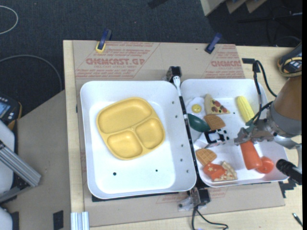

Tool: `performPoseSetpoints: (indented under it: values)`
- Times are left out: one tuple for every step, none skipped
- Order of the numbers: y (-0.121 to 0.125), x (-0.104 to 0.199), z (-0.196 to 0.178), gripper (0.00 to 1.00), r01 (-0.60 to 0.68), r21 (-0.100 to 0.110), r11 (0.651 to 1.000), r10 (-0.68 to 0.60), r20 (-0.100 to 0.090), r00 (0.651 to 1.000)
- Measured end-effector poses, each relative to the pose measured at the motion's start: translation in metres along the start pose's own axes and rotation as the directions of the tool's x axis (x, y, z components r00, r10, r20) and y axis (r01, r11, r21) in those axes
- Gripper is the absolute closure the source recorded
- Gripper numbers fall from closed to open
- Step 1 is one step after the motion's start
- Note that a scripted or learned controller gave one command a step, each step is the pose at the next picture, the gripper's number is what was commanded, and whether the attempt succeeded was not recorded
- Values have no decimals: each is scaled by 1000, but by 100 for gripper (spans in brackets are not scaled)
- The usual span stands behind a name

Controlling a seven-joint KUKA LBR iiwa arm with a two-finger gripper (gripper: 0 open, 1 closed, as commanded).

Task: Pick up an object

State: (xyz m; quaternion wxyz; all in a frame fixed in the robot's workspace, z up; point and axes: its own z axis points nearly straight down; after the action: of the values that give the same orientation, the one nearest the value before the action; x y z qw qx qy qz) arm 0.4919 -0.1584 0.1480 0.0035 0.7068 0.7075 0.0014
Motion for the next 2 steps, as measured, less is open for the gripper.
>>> performPoseSetpoints:
  values:
    - [-5,-4,-45,100,-1,1,1000,1,0,1000]
    - [-3,-4,-79,100,0,1,1000,0,0,1000]
